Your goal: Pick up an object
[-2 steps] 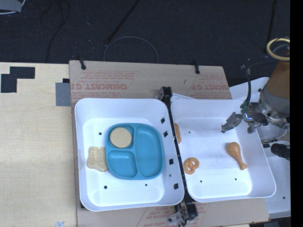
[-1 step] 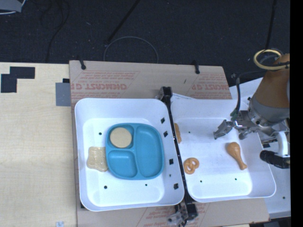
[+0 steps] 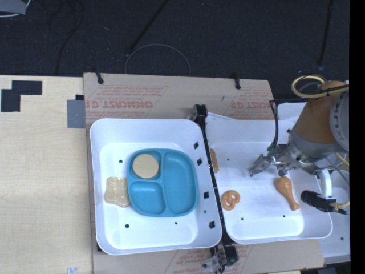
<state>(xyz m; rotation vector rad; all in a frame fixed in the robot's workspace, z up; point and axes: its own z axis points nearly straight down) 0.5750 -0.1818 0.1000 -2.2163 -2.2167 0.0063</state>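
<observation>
My gripper point(image 3: 258, 167) hangs over the middle of the right bin point(image 3: 256, 233), fingers open and nothing between them. A tan drumstick point(image 3: 287, 192) lies just to its right and a little nearer the front. A small brown pretzel point(image 3: 230, 199) rests at the front left of that bin. A thin tan piece point(image 3: 214, 159) lies against the bin's left wall.
The left bin point(image 3: 114, 238) holds a blue divided plate point(image 3: 171, 190) with a round beige biscuit point(image 3: 145, 165) in its back left compartment. A pale slice of toast point(image 3: 117, 192) lies left of the plate. A black divider point(image 3: 208, 176) runs between the bins.
</observation>
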